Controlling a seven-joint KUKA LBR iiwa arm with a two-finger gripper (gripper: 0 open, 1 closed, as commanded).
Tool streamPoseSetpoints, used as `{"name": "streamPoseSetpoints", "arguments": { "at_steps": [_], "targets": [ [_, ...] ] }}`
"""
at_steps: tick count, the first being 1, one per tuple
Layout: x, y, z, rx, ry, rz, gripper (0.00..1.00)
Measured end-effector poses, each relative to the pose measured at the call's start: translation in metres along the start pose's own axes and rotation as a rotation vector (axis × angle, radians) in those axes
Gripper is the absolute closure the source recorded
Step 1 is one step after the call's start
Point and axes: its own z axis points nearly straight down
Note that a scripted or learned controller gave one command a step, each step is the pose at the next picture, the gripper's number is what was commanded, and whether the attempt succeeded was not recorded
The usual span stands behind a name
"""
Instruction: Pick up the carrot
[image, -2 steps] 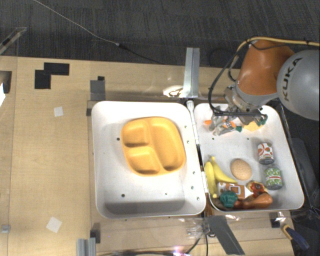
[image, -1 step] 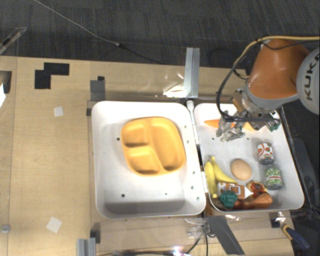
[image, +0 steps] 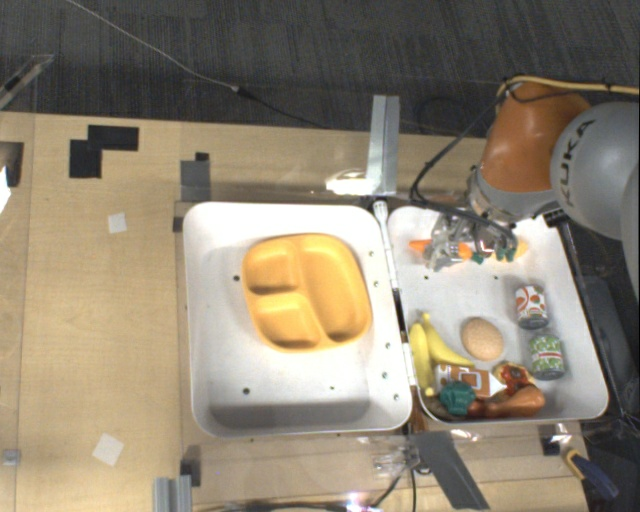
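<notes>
Right bin (image: 590, 330), far end: carrot (image: 440, 248), orange, lying flat; gripper (image: 470, 242) directly over it, fingers apparently closed around its middle, though blur obscures the contact; near end: banana (image: 432, 350), egg (image: 483, 338), two cans (image: 531, 306); left bin (image: 205, 330): yellow divided tray (image: 303, 290).

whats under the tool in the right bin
The carrot lies beneath the tool; its orange tip pokes out to the left. The tool covers the rest of it.

Fixed overhead view, slanting onto both bins (image: 200, 300).
</notes>
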Motion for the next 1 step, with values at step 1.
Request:
{"name": "streamPoseSetpoints", "arguments": {
  "at_steps": [1],
  "targets": [
    [-0.0018,0.0141,-0.0467,0.000,-0.005,0.387,1.00]
  ]
}}
